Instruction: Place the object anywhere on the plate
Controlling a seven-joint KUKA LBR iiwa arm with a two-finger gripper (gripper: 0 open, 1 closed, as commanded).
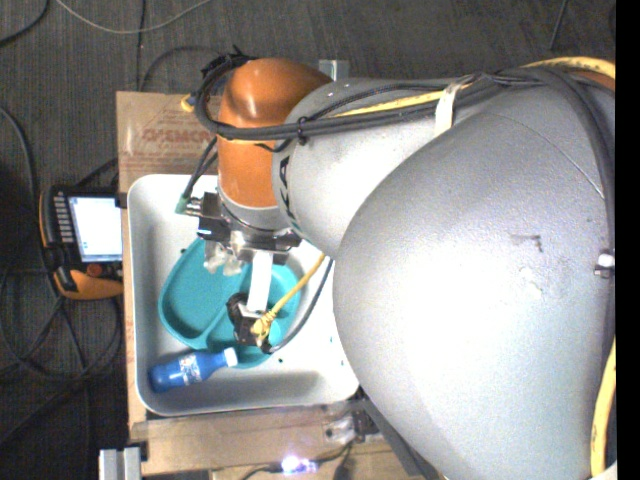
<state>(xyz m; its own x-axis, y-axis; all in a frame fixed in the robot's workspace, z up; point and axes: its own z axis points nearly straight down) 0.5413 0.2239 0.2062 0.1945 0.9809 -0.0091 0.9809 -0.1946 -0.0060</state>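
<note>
A teal plate (185, 303) lies in the white bin (143, 230), left of centre. A blue bottle (185, 370) with a white cap lies on its side at the bin's lower left. Its cap end touches or overlaps the plate's lower edge. My gripper (224, 260) hangs over the upper right part of the plate, under the orange wrist band. It is well above the bottle in the view and apart from it. Nothing shows between the gripper and the plate. The arm hides the bin's right side.
The big grey arm (470, 258) covers the right half of the view. A brown cardboard sheet (152, 133) lies under the bin's upper edge. An orange-and-black handheld pendant (85, 238) with a lit screen sits on the floor to the left.
</note>
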